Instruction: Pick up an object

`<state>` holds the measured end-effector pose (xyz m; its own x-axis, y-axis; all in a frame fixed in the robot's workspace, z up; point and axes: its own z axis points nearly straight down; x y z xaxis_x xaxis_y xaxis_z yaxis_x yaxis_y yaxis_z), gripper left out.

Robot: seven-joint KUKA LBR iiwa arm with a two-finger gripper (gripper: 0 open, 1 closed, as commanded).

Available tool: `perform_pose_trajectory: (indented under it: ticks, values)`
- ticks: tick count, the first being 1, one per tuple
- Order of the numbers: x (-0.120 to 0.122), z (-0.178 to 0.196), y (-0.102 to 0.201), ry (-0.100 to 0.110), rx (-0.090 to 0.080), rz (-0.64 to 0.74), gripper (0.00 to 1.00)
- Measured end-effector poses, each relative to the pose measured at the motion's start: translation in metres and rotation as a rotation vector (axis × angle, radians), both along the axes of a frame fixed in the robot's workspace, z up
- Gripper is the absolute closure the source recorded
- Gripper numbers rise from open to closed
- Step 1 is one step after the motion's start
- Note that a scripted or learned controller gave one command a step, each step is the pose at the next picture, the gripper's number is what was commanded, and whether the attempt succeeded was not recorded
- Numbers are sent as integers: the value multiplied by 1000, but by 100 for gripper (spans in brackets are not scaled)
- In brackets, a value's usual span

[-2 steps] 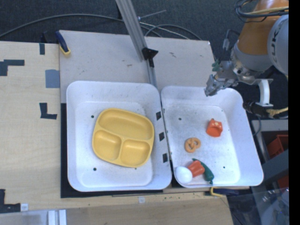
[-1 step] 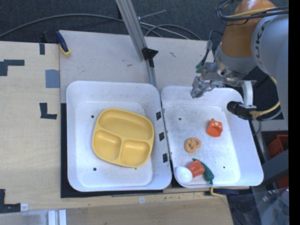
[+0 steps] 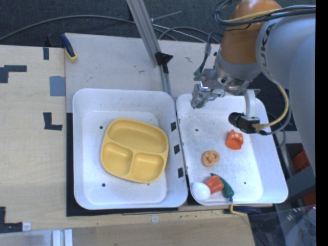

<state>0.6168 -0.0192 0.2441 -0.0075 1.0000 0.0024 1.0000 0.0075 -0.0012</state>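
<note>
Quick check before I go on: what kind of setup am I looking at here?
Likely a robotics lab pick-test bench: two white bins, a yellow divided plate in the left one, toy food such as a pretzel, and the gripper above.

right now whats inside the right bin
In the right bin: an orange pepper-like toy, a small pretzel, a white egg and a red-and-green piece. The hand and arm cover its far edge.

One fixed camera looks down slantwise over both white bins (image 3: 77, 137).
</note>
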Motion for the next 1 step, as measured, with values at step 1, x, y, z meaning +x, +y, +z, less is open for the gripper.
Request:
perform_pose_trajectory:
  ticks: [1]
  values:
    - [-4, -1, 61, 1, -1, 1, 100]
